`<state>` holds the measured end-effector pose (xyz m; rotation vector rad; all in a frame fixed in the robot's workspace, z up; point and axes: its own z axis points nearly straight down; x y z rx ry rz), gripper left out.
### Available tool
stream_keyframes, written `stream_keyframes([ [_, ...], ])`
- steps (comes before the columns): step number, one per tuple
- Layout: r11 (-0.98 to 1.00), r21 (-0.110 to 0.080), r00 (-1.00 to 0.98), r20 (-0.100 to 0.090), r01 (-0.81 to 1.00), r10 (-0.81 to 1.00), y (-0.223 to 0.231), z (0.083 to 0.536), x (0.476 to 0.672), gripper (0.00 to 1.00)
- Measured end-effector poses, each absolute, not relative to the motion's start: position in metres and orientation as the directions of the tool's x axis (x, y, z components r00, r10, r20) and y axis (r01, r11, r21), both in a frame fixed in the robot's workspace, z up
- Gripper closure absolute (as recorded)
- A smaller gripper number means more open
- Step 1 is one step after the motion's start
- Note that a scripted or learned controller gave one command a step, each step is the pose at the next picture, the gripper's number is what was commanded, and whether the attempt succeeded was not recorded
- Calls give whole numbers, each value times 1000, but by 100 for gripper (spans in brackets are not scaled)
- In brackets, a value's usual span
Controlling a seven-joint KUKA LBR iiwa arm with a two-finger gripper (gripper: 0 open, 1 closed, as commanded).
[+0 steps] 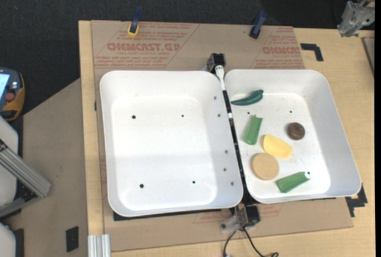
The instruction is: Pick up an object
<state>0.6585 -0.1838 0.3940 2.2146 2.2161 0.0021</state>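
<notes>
The right bin [337, 131] holds several small objects. A dark green curved pod [247, 97] lies near its back left. A light green bar [253, 129] sits below it, beside a yellow lump [277, 146]. A small brown ball [296, 130] rests to the right. A tan disc [265, 166] and a green wedge [292, 182] lie near the front. A grey metal part that looks like my gripper [356, 15] hangs at the top right edge, well behind the bin and away from every object.
The left bin [119, 131] stands beside the right one, with a black divider strip [229, 125] between them. Both rest on a cardboard sheet [178, 41] held by a yellow clip [134, 28] and a blue clip [258, 25].
</notes>
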Motion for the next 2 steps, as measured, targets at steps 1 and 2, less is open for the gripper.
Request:
stream_keyframes([
  [1,9,6,-9,3,1000,1000,-100,444,602,100],
  [2,5,11,-5,0,1000,1000,-62,503,550,100],
])
